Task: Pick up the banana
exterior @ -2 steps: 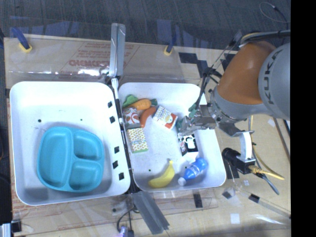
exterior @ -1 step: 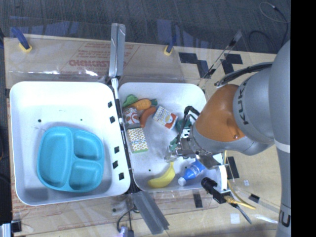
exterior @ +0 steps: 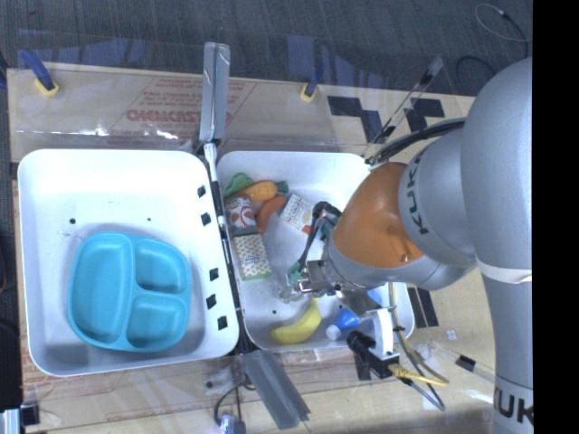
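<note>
Closest to the lens is the big grey arm (exterior: 493,197), coming in from the right and taking up most of that side, with its orange band (exterior: 375,220) hanging right over the right bin (exterior: 271,163). Below the band the wrist drops into the bin and the claw (exterior: 301,285) sits low near the bin's front half, just above the banana (exterior: 298,326). Honestly can't tell how the claw is set, the wrist hardware and shadow cover too much of it, and nothing is visibly held.

So the banana: it's lying flat on the floor of the right bin near the front wall, yellow, curved, one tip pointing up toward the claw. It looks just under the claw, maybe touching, can't say for sure. Right beside it on the right is a blue and white item (exterior: 342,322), partly hidden by the arm.

Further back in the same bin there's a cluster of stuff: an orange toy carrot (exterior: 261,192) with a green top, a reddish orange piece (exterior: 270,210) next to it, a small patterned packet (exterior: 251,256) along the left wall, and another printed packet (exterior: 294,210) near the middle.

Over in the left bin (exterior: 45,188) there's a light blue divided tray (exterior: 131,290) with three compartments, sitting toward the front. Both bins rest side by side on the wooden surface (exterior: 163,387).
</note>
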Robot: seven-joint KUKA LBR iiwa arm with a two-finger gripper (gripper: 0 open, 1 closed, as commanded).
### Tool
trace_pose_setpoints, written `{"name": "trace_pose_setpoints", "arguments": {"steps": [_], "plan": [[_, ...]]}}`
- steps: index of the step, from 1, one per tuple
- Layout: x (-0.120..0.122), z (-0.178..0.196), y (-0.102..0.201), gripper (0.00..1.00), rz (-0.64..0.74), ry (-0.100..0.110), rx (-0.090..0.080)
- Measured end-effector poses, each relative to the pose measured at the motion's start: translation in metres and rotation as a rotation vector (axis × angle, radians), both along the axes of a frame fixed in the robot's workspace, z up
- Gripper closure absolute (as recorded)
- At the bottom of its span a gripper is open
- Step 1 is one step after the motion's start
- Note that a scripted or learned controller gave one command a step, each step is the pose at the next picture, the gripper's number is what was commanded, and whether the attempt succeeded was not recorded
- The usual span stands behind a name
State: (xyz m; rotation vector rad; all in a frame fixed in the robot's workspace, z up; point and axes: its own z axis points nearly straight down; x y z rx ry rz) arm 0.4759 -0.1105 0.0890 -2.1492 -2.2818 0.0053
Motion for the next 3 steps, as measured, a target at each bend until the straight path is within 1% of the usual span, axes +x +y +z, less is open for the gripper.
{"name": "trace_pose_setpoints", "arguments": {"steps": [1, 2, 3], "plan": [[0.001, 0.001, -0.014, 0.00, 0.051, -0.004, -0.001], [0.000, 0.000, -0.004, 0.00, 0.333, -0.001, 0.003], [0.001, 0.008, -0.004, 1.00, 0.338, 0.003, 0.005]]}}
